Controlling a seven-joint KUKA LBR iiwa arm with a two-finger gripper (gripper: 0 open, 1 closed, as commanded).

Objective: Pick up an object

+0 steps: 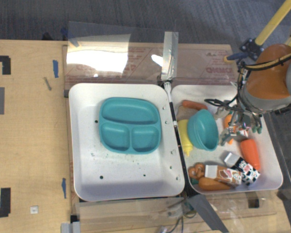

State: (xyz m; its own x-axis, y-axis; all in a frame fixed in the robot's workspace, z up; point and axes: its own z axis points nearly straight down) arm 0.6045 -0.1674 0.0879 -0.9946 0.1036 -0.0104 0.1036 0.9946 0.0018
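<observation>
- Hovering low over the right bin (276, 171), the gripper (239, 128) is sitting just beside the teal bowl (203, 129) and just above the orange carrot (250, 153); whether it is open or closed I cannot tell, and nothing is showing in its grasp.
- Lying nearest below it, the carrot is looking like the likeliest pick, with its length running down toward the bin's right wall.
- Crowding it are a black-and-white patterned toy (249, 173) and a small grey block (228, 158), so closing across the carrot's narrow width, near its middle, should keep those neighbours out of the way.
- Sitting in the left bin (82, 178), the teal divided plate (130, 125) is staying well apart from the work.
- Descending straight, without drifting toward the bowl, is probably the safest approach.
</observation>
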